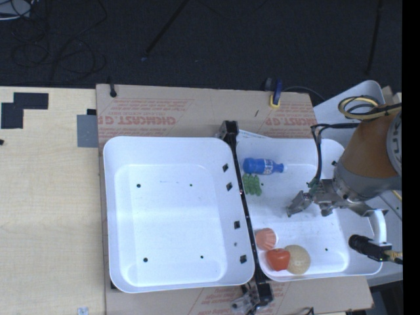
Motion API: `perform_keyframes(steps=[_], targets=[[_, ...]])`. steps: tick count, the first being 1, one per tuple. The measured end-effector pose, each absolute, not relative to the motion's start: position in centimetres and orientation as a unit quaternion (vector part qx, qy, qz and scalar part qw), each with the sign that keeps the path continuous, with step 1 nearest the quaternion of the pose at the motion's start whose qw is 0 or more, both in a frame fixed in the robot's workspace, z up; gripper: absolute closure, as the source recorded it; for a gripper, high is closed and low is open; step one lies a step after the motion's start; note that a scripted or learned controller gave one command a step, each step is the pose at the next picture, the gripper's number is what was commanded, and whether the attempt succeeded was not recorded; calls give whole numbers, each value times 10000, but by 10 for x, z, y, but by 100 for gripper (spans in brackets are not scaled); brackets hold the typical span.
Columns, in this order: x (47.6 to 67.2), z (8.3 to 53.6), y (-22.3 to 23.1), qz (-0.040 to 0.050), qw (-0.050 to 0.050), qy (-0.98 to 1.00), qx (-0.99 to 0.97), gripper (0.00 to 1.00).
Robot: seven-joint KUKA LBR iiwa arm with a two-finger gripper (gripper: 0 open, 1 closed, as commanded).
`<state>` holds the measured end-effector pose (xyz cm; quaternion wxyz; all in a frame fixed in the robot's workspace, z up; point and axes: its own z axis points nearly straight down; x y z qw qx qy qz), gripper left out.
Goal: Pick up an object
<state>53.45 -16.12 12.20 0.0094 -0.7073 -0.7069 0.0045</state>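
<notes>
The right bin point(328, 266) holds a blue bottle point(261, 167) lying on its side near the back left, with a small green object point(252, 186) just in front of it. At the bin's front left lie a pale orange piece point(266, 238), a red piece point(278, 259) and a cream round piece point(298, 258), close together. My gripper point(303, 202) hangs over the middle of the right bin, right of the green object and above the front cluster. Nothing shows between its fingers.
The left bin point(131, 268) sits beside the right one, with a black divider point(239, 202) between them. Cardboard point(170, 113) lies under both bins. The arm's orange band point(367, 153) and cables point(357, 105) fill the right side.
</notes>
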Motion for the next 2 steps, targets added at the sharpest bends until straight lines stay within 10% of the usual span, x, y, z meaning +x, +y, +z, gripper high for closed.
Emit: perform_keyframes(steps=[1,2], targets=[[590,252,-185,-29,-68,-7076,-7066,0],[581,137,-213,24,34,-7066,-7076,0]])
